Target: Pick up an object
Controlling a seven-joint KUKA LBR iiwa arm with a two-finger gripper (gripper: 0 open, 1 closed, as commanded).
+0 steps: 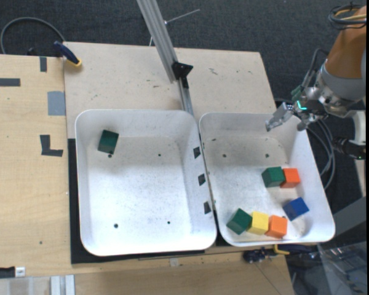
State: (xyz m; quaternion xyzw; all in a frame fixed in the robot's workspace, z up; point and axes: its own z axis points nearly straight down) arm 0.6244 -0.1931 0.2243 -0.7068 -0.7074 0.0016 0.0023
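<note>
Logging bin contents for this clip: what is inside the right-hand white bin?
The right-hand white bin holds six blocks: a green cube touching an orange cube, a blue cube, and a front row of green, yellow and orange. Nothing looks covered.

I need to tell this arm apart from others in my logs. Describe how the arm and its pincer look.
The arm enters at the right: a rounded orange band above a grey wrist section. A small green light glows near the wrist, and thin cables run beside it. The pincer is small, grey and metallic.
</note>
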